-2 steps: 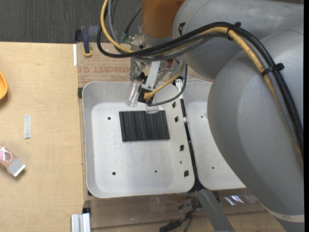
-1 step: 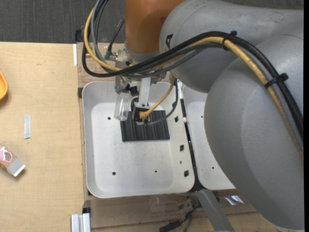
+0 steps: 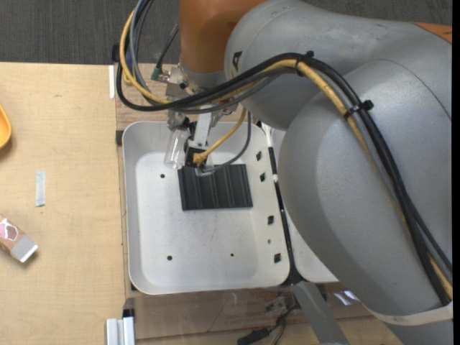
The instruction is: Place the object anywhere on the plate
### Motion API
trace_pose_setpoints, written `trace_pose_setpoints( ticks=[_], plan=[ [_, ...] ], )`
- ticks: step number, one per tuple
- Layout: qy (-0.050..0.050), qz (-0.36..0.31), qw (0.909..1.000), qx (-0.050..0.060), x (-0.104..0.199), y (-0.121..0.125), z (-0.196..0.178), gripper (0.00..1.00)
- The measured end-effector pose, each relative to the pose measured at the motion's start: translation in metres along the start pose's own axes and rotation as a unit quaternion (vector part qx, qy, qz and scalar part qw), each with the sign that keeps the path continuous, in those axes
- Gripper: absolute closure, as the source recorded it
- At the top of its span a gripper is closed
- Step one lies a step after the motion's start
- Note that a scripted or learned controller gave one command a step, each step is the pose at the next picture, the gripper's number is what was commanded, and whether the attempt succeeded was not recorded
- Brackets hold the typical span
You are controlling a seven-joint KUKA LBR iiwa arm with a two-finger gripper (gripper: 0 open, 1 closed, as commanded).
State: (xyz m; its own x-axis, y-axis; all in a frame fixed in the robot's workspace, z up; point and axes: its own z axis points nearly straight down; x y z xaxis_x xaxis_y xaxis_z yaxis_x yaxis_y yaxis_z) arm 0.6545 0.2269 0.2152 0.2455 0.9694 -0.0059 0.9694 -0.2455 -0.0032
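The arm (image 3: 345,121) reaches in from the right and bends down over the left bin (image 3: 144,264). Its hand (image 3: 185,149) hangs over the bin's upper middle; whether it is clenched or released cannot be told. A dark ribbed block (image 3: 215,187) lies flat on the bin floor, just below and right of the hand, its upper left corner next to the fingertips. Nothing shows between the fingers. On the wooden worktop (image 3: 65,121) to the left lie a small grey strip (image 3: 40,189) and a wrapped piece (image 3: 14,240).
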Motion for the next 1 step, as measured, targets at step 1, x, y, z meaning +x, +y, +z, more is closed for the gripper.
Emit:
trace_pose_setpoints(
  ticks=[1],
  plan=[
    [0.000, -0.026, 0.9997, 0.000, 0.0016, 0.0038, 0.0342, 1.00]
  ],
)
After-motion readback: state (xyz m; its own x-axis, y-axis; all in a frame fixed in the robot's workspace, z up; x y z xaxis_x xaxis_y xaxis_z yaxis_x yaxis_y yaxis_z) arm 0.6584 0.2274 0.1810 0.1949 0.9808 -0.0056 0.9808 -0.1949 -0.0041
